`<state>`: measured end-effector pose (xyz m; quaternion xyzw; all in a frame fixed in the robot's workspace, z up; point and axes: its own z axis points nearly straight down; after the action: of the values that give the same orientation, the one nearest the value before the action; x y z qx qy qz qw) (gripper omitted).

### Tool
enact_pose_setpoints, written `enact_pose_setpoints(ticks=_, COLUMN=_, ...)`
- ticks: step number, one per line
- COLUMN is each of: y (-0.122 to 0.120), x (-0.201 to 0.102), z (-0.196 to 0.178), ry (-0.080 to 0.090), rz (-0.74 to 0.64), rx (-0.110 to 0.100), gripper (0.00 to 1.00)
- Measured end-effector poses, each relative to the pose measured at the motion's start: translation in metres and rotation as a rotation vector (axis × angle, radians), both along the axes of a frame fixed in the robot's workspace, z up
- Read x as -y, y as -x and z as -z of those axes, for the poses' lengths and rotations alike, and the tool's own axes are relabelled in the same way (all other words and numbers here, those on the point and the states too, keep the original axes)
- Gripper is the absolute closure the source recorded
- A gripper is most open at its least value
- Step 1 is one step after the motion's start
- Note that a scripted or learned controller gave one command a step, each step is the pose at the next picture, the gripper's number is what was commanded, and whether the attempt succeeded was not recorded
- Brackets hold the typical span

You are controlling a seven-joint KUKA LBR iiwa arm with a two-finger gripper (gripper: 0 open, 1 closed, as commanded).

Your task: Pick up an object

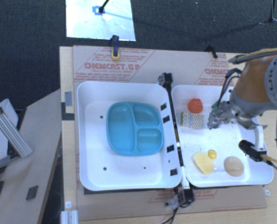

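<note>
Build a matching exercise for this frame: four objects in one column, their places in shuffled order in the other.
Objects:
1. blue divided plate
2. red-orange ball
3. tan round object
4. patterned green block

Places:
A. near right corner of the right bin
B. just left of the gripper
C. middle of the left bin
D. far part of the right bin, beyond the block

Pairs: 1-C, 2-D, 3-A, 4-B

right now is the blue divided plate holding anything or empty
Empty. The blue divided plate lies flat in the left bin, and all its compartments show bare blue.
</note>
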<state>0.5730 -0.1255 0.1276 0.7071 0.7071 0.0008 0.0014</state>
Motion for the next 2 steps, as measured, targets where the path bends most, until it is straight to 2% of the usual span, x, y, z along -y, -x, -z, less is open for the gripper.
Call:
enact_pose_setpoints(ticks=1, y=-0.007, x=0.002, z=-0.063, ry=0.001, rz=-0.004, rx=0.005, gripper=1.0)
enact_pose_setpoints(ticks=2, y=-0.005, x=0.0, z=-0.126, ry=0.001, rz=-0.005, rx=0.006, gripper=1.0)
